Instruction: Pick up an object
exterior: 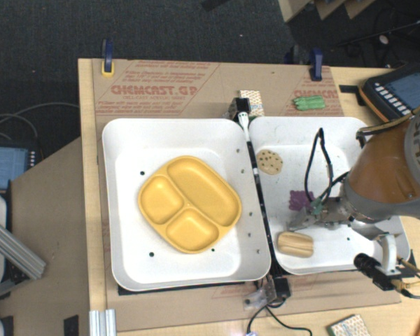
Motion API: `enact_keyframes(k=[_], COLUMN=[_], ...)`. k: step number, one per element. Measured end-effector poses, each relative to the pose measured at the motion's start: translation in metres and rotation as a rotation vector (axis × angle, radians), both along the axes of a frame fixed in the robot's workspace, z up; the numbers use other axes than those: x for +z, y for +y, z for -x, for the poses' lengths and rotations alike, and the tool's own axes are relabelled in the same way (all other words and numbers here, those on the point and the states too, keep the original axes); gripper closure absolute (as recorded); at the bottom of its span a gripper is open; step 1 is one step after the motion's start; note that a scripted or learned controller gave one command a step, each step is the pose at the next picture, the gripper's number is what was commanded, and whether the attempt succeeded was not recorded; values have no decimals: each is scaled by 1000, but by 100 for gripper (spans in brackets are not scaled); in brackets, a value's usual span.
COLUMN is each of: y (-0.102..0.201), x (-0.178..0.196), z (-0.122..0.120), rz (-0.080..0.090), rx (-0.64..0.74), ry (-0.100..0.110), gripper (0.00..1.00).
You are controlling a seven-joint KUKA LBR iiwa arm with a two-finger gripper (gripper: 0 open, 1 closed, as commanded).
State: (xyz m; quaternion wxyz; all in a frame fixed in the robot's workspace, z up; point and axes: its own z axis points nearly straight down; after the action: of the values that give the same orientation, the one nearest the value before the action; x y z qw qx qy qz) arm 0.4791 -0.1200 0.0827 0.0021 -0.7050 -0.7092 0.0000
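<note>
Hovering low at right of frame in the right bin (336,128), the jaws (306,220), whose opening I cannot tell, sit just above-right of the bread roll (295,243), its long axis running left-right.

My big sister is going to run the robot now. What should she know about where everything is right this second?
Gripper: low in the right bin, between the purple object and the tan bread roll. I cannot tell whether it is open or shut, and nothing shows in its grasp.
Things: a round cookie lies near the right bin's upper left corner. The yellow divided plate sits in the left bin. A green object lies on the bench behind the bins.
Done: nothing picked up yet.
Left: grasp one object and lift it; the purple object or the roll look nearest.
</note>
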Motion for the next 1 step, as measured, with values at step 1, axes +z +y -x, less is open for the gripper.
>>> enact_keyframes(k=[1], y=[-6], x=[13], z=[-1], rz=[8], rx=[-9], ry=[-9], gripper=[100])
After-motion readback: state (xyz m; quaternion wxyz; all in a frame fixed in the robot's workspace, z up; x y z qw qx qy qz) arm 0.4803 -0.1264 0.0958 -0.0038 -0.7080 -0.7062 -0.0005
